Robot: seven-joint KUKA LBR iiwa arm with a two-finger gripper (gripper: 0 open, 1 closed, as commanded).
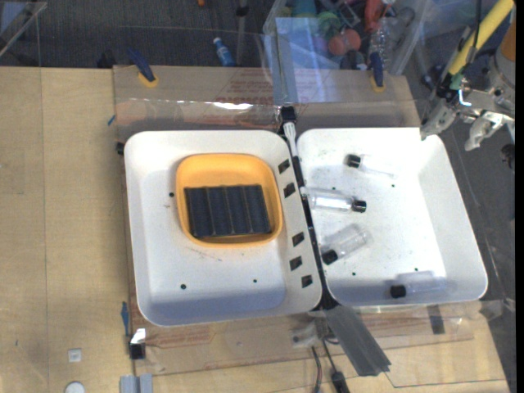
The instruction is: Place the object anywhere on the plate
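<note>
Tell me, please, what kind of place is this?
Probably a robotics lab. Two white bins sit on a bench with a gripper at the right, clear vials in one bin, and a tub of toys behind.

We see two bins of smooth white plastic with a soft sheen, the left bin (155, 252) and the right bin (446, 219). The plate (192, 174) looks like glossy orange plastic, its ribbed centre dark and matt. The vials (344, 240) are clear plastic with black caps. The bench (57, 219) is matt pale wood.
</note>
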